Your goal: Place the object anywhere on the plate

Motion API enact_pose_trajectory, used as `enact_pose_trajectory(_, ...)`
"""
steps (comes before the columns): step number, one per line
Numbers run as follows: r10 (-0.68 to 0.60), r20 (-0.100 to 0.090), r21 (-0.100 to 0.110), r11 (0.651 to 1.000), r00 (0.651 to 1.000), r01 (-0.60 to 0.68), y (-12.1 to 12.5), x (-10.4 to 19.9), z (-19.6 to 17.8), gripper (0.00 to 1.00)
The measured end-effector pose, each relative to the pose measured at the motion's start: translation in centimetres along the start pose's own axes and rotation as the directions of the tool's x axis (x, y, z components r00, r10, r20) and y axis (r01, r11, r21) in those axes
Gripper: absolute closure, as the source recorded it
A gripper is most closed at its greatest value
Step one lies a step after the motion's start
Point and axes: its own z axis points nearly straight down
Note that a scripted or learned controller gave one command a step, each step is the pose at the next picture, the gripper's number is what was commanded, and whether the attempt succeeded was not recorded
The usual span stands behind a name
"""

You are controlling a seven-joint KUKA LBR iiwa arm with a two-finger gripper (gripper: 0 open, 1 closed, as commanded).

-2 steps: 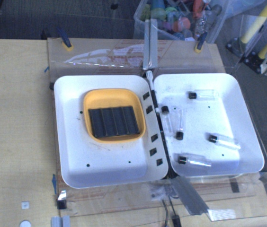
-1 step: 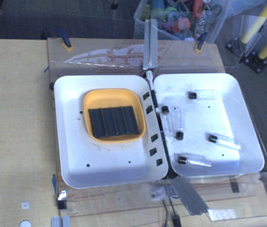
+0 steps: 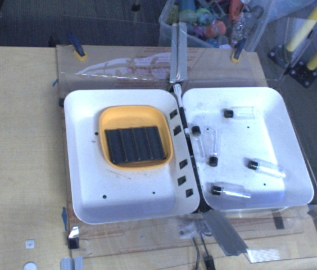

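Behind the right bin [image 3: 293,151], a clear tub [image 3: 214,10] of colourful toys is cut off by the top edge, its contents blurred.

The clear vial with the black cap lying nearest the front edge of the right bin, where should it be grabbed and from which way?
Grip the vial around the middle of its clear barrel, coming straight down from above. It lies flat, roughly left-right, cap to the left, so closing across its narrow width seems safest. The bin floor around it looks open.
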Motion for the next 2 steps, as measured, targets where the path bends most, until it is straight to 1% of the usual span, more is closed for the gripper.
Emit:
enact_pose_trajectory(1,-0.337,0.001,-0.001,0.942,0.942,0.337,0.03,-0.21,0.03,1.00)
enact_pose_trajectory(2,-0.628,0.003,-0.002,0.778,0.778,0.628,0.28,-0.83,0.09,1.00)
